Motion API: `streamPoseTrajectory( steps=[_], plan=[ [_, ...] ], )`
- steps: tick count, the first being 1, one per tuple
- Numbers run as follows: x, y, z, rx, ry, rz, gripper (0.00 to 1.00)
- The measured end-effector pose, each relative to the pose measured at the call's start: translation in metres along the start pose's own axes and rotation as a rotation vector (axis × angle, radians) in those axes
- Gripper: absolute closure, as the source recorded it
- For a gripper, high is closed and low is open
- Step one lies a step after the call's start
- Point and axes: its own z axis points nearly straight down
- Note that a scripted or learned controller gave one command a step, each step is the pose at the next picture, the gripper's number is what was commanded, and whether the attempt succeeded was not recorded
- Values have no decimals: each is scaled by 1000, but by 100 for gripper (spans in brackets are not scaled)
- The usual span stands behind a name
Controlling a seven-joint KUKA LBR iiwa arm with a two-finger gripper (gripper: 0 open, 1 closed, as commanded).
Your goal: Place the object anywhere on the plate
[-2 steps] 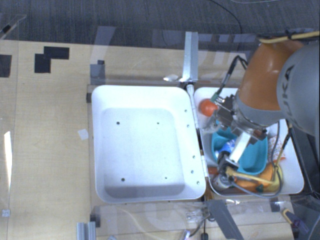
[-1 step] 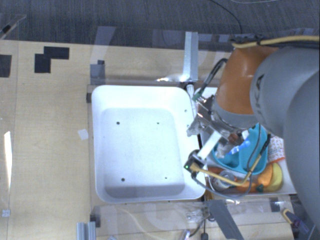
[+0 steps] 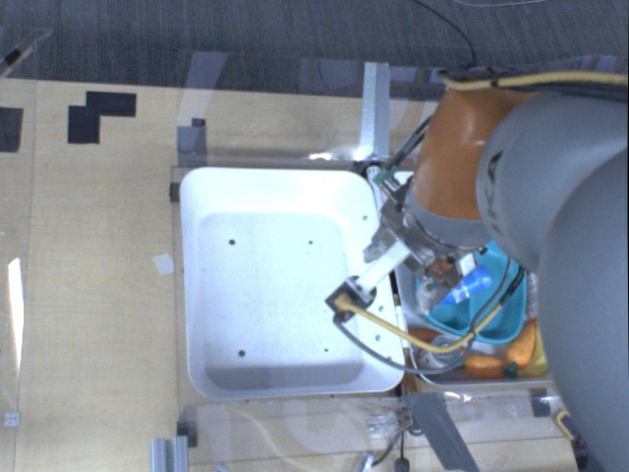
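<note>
My arm covers most of the right bin (image 3: 421, 360). Under the orange wrist band, my gripper (image 3: 438, 266) reaches down into that bin, at the left edge of a blue plate (image 3: 494, 313). A lighter blue object (image 3: 471, 286) lies on or over the plate, right beside the gripper; I cannot tell whether it is touched. An orange carrot-like piece (image 3: 484, 366) lies at the bin's front, and another orange piece (image 3: 528, 344) sits by the plate's right side. A reddish-brown thing (image 3: 425, 335) lies front left of the plate.
The left white bin (image 3: 265, 283) stands beside the right one, with a shared wall between them. Metal posts (image 3: 375, 106) rise behind the bins. The pale bench (image 3: 88, 264) stretches to the left.
</note>
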Motion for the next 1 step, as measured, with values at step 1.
streamPoseTrajectory(
  steps=[1],
  plan=[
    [0, 0, 0, 0, 0, -1, 0]
  ],
)
